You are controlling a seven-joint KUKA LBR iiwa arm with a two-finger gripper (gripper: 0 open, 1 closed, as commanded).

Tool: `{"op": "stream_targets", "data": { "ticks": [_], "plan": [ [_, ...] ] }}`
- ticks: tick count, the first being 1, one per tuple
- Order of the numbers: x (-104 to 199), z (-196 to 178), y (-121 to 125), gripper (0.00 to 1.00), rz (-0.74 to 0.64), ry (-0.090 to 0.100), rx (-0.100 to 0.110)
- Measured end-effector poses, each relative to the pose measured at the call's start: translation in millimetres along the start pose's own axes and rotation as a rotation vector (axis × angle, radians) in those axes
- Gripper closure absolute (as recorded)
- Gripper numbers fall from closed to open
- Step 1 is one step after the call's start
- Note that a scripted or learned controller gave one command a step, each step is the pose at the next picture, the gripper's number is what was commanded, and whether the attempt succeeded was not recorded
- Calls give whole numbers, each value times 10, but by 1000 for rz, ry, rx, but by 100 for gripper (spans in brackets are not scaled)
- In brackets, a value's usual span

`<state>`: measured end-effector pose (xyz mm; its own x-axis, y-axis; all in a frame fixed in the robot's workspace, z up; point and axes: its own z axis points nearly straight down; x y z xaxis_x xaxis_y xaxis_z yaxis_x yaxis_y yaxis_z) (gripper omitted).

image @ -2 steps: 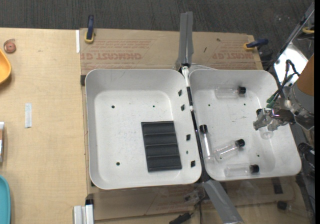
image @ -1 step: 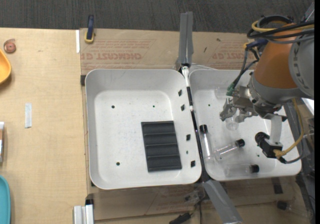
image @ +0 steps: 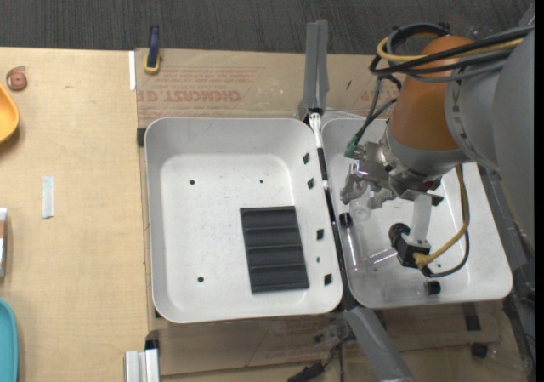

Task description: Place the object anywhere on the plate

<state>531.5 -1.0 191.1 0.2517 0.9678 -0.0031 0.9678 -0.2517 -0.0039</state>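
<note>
Well apart from the jaws (image: 367, 193) over the right bin (image: 476, 282), black ridged object (image: 274, 248) in left bin (image: 170, 202); jaw state unclear

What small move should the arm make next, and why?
Probably lift the gripper straight up out of the right bin to check for a catch. It sits low over the right bin's left side, and the view does not show any object between its fingers. The dark ridged plate lies in the left bin, so carrying across comes later.
</note>
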Motion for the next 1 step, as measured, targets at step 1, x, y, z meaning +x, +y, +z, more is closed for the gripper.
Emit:
{"op": "stream_targets", "data": {
  "ticks": [1],
  "plan": [
    [1087, -7, 242, 100, -240, -1, -1]
  ]
}}
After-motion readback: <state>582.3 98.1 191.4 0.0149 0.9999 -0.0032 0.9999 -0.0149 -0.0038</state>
